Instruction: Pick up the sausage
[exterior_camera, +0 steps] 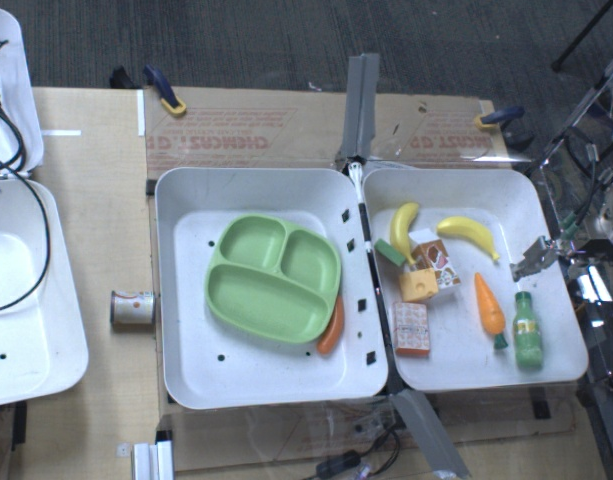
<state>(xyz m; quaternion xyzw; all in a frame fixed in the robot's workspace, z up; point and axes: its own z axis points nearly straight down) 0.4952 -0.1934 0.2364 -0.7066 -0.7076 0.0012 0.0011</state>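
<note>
One sausage (331, 329) lies against the green plate (274, 278) (left bin (186, 268)); the hand's (534, 258) state is unclear.

pincer (535, 258) | low at camera view's right | arm mostly out of frame, apparently

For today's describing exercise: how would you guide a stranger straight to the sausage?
Look in the left bin, which holds a green plate. The sausage lies against the plate's lower right edge. It is slim and orange-red, and the carrot sits in the other bin.
</note>
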